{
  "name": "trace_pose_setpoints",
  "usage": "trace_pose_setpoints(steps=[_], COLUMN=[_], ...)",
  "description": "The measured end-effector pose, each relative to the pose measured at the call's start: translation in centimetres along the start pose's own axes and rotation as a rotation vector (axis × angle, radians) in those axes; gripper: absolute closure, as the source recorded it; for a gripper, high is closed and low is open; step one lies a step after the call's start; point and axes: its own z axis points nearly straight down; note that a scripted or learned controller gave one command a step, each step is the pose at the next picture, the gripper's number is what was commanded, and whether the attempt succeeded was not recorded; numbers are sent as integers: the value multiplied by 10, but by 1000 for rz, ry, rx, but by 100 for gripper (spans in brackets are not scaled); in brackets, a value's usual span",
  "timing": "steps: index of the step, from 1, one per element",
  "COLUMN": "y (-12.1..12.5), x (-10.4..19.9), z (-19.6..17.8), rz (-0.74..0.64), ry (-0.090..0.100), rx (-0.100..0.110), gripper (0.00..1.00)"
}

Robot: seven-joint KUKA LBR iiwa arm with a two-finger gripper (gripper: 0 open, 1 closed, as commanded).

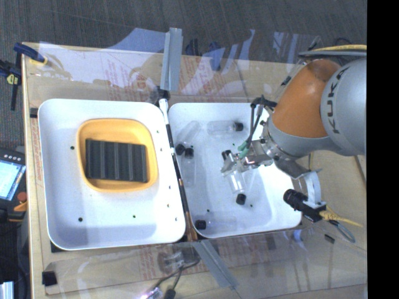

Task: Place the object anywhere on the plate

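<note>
Item: KUKA arm, grey casing with orange band, reaching into the right bin. Gripper sits low over the middle of the bin floor. Whether it is spread or closed cannot be told; clear glare hides the tips.

Item: clear plastic bottles with black caps, smooth, glossy, near-transparent against the white floor. One lies directly under the gripper, its black cap just toward the near rim. A second bottle lies further left of the gripper, beside the divider. A third lies beyond the gripper, toward the far wall. A loose black cap rests at the near left corner.

Item: yellow plate, rounded-rectangle, matte rim, holding a dark ribbed insert. It stands well left of the gripper, in the left bin.

Step in hand, as judged: the pick, at the bottle beneath the gripper. No bottle is seen secured, and none is on the plate.

Next move calls for: a firm closure across the slippery round body, a straight lift above the bin wall, then travel leftward over the divider to release on the plate.
</note>
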Motion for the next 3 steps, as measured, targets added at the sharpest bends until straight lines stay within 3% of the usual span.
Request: trace_pose_setpoints(steps=[1,2,3], y=[70,93,102], x=[23,62,112], z=[-15,10,18], rz=[-283,-426,-663], ry=[0,3,2], rx=[-3,1,0], gripper=[100,100,100])
